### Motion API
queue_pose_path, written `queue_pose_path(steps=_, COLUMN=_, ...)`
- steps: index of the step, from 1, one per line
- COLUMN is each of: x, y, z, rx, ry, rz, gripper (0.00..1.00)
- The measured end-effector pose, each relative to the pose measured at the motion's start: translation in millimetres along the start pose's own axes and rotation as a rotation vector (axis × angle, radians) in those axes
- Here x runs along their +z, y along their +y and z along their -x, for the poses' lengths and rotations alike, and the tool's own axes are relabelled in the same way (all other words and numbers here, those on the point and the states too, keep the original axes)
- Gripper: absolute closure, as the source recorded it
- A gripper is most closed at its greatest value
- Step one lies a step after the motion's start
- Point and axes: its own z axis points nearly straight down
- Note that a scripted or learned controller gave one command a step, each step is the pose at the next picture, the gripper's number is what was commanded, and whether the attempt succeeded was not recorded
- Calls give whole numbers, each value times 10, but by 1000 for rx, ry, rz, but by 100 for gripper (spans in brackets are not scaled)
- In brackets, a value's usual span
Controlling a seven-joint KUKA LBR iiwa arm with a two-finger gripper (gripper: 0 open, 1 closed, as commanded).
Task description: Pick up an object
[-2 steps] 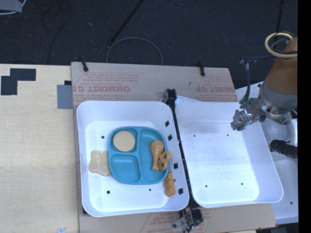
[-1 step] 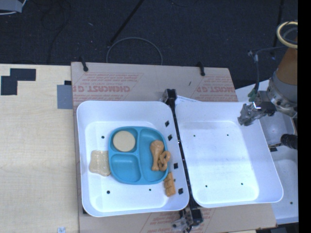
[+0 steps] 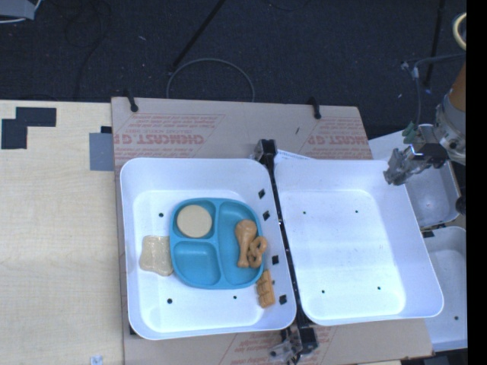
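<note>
Arm: enters at right edge, orange band uppermost | Gripper (image 3: 399,170): hangs above right bin's (image 3: 358,310) far right corner, opening unclear | Objects: tan pieces (image 3: 249,243) on blue divided plate (image 3: 202,268), left bin (image 3: 152,175)

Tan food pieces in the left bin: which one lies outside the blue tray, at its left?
The pale flat piece lying on the left bin floor, touching the blue tray's left edge.

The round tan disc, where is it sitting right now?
In the camera view the round tan disc lies in the upper-left compartment of the blue divided tray, in the left bin, left of the pretzel-like piece.
</note>
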Motion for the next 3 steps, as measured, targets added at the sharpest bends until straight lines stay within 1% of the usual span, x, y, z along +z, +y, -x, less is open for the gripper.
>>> queue_pose_path(steps=1, x=12, y=32, z=-518, rx=-2, ry=3, rz=-5, gripper=100)
queue_pose_path(steps=2, x=55, y=-65, z=-1054, rx=-2, ry=2, rz=-7, gripper=100)
queue_pose_path(steps=3, x=282, y=-105, z=-1616, rx=-2, ry=3, rz=-8, gripper=100)
